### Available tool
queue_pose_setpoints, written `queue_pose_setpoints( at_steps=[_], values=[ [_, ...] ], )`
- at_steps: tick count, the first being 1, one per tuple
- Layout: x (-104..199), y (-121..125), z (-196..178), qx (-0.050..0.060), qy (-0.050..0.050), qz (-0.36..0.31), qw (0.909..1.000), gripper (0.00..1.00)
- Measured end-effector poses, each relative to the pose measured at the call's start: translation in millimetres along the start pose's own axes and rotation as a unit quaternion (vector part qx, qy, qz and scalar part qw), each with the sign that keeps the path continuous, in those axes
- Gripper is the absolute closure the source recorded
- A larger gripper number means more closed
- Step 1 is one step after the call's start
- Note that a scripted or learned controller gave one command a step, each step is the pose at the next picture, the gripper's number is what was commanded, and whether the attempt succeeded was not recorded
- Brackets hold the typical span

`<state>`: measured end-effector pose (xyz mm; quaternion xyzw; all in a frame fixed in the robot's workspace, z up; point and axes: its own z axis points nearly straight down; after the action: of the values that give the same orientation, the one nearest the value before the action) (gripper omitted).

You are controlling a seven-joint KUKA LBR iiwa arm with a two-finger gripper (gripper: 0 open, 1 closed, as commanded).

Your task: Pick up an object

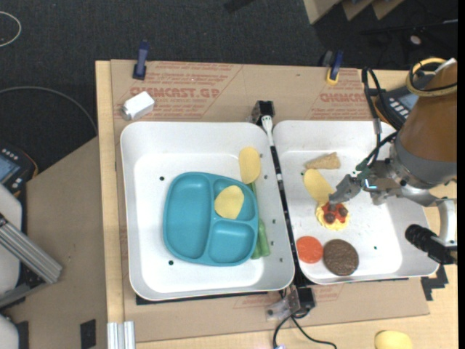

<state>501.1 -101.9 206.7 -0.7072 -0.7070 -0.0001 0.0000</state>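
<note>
- The grey arm with its orange band [434,115] runs off the right edge, its upper part cut away.
- A green strip [260,242] lies half tucked under the teal divided tray [190,224]; what it is cannot be told.
- A yellow rounded object [392,339] is cropped by the bottom edge.
- The gripper [341,193] is too small to judge.

even overhead light is flooding scene, bright, no harsh glare. white bins [138,195] are reading near overexposed. soft shadows are falling beneath arm [429,144]. image is looking slightly soft, dark floor [58,27] is losing detail.
</note>
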Motion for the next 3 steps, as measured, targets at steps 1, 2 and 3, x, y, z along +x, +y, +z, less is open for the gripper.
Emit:
queue_pose_setpoints(
  at_steps=[1,2,3],
  values=[
    [50.8,-20.7,-114.9,-0.007,0.000,-0.004,1.0000,0.00],
    [10.6,-20.9,-261.5,-0.011,-0.002,0.001,0.9999,0.00],
    [13.3,-20.7,-263.1,-0.003,-0.001,-0.001,1.0000,1.00]
  ],
)
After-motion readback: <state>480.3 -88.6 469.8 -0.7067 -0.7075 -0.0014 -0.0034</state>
